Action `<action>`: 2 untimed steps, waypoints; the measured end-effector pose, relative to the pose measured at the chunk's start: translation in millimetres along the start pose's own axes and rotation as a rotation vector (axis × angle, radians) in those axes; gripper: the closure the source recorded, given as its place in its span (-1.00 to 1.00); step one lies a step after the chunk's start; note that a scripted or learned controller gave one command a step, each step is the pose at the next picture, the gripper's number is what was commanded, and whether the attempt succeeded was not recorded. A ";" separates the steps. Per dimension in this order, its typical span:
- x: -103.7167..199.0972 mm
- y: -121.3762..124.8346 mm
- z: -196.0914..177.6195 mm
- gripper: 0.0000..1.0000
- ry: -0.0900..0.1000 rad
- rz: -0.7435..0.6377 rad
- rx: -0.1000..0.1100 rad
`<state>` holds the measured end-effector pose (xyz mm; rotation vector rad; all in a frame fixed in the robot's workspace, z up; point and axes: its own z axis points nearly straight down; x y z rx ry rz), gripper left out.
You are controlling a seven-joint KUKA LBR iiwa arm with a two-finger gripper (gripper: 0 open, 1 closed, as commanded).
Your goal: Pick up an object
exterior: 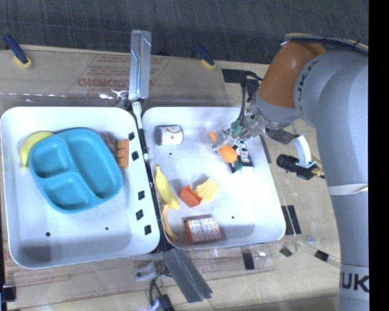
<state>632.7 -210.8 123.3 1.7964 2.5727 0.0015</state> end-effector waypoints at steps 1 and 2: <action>17.0 32.4 30.3 1.00 0.004 -0.078 0.004; 51.2 32.7 -64.9 1.00 -0.001 0.140 -0.002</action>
